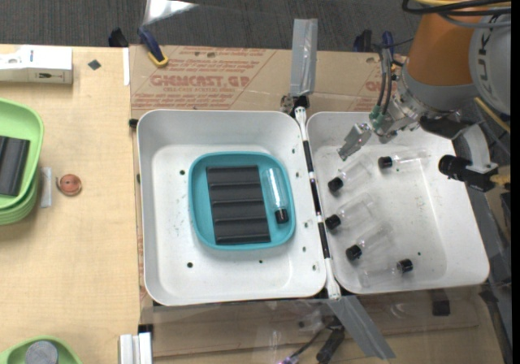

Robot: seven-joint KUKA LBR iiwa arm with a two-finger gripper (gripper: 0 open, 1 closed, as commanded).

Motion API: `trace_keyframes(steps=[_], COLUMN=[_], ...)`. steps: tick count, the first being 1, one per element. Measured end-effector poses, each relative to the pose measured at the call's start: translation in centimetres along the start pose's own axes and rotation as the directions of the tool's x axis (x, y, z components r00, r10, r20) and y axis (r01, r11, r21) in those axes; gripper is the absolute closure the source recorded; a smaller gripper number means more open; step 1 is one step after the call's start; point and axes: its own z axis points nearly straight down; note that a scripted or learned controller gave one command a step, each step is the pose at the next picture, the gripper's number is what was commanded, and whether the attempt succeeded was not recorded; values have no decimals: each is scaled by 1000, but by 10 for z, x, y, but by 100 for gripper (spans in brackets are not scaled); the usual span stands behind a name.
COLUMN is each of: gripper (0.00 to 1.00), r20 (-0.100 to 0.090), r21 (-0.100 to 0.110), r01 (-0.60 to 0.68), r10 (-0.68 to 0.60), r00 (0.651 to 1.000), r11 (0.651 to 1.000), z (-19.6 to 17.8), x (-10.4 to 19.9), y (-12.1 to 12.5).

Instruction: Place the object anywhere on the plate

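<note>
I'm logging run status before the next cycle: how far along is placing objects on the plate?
Done: one clear vial with a black cap already lies on the teal plate in the left bin. In hand: the hand hovers over the right bin's far end; whether it holds anything is unclear. Left: several black-capped vials lie in the right bin.

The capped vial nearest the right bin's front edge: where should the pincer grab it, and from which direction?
Probably across the clear body of that vial, beside its black cap, coming straight down. It lies flat in the right bin, apart from its neighbours, so the fingers should straddle its long axis.
</note>
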Motion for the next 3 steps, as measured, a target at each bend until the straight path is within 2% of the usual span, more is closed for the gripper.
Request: trace_keyframes(steps=[1,2,3], gripper=[0,0,0], r20=[0,0,0], r21=[-1,0,1], r01=[-25,-152,-277], r10=[25,152,277], r00=[1000,988,961], r11=[1000,988,961], z=[-85,-205,-216], x=[-95,-149,-157], y=[-67,-73,-53])
